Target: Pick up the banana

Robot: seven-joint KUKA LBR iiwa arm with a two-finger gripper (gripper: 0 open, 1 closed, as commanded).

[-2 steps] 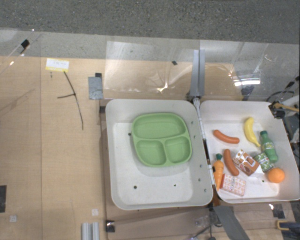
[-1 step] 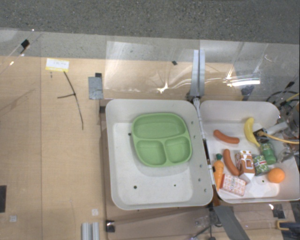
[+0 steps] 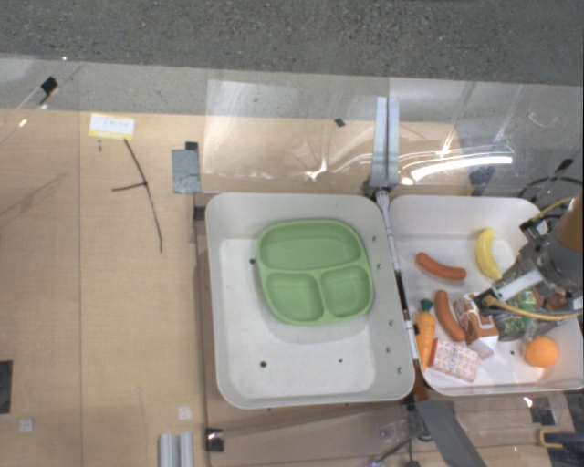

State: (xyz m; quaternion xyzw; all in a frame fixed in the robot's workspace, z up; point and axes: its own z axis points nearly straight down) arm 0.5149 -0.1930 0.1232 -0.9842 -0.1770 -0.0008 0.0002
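Tool low in right bin, near packets; finger state cannot be told, nothing seen held. Banana just above tool, lying free on bin floor. Sausage left of tool, orange below-right. Green tray far left in other bin.

- We see a light wood bench top filling the left side.
- Grey speckled floor runs along the top.
- A clear sheet behind the bins catches bright glare.
- Yellow label sits near the bench's far left, a thin dark cable just beside it.
- Small grey metal plate lies near the left bin's corner.
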